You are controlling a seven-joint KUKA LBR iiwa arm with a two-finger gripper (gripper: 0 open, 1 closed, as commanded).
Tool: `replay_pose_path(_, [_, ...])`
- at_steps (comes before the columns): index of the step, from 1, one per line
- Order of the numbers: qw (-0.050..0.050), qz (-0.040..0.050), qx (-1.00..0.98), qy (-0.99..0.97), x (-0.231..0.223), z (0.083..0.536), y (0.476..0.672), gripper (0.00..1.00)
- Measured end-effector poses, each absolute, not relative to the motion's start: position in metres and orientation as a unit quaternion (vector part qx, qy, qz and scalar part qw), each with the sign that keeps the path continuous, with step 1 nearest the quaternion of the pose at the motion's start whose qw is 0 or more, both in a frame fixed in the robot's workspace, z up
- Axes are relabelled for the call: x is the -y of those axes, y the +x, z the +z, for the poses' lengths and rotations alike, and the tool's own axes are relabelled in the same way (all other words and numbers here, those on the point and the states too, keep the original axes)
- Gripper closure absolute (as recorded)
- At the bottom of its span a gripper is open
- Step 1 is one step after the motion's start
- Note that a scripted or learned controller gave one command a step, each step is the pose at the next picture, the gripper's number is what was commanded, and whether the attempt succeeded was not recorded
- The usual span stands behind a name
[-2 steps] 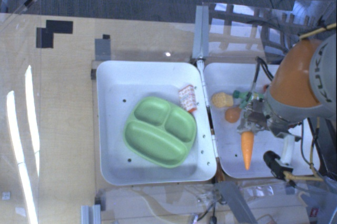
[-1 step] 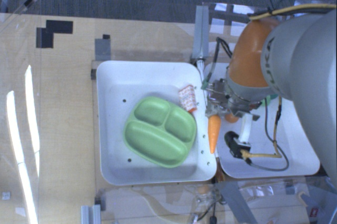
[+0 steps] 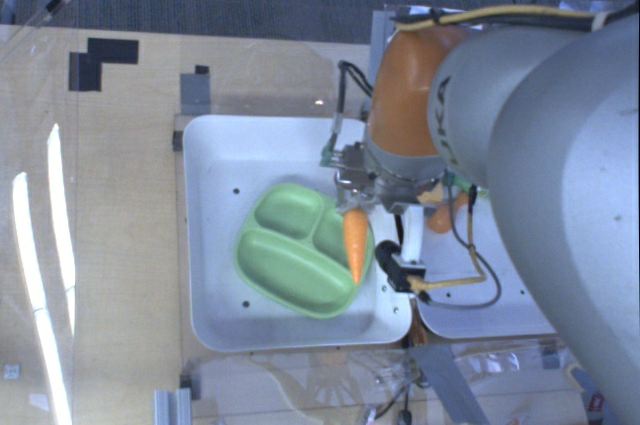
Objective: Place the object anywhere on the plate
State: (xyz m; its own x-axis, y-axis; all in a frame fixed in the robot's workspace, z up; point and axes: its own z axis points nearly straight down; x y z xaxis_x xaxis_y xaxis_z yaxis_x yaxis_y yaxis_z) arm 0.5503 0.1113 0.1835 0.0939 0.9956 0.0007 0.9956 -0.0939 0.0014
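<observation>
A green divided plate (image 3: 290, 253) lies in the left white bin (image 3: 215, 213). An orange carrot (image 3: 354, 248) hangs point-down over the plate's right rim, by its small right compartment. Its thick end sits between the fingers of my gripper (image 3: 355, 209), which is shut on it. The grey arm with its orange band comes in from the right and hides the bin's right edge above the carrot.
The right bin (image 3: 480, 318) is mostly covered by the arm; a small orange object (image 3: 440, 216) shows in it just below the wrist. A black connector and cable (image 3: 395, 271) hang from the wrist beside the plate. The left bin's floor is bare around the plate.
</observation>
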Motion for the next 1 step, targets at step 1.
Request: replay_pose_path(1, [0.0,0.0007,-0.673,0.739,-0.1113,0.1836,0.5503,0.0])
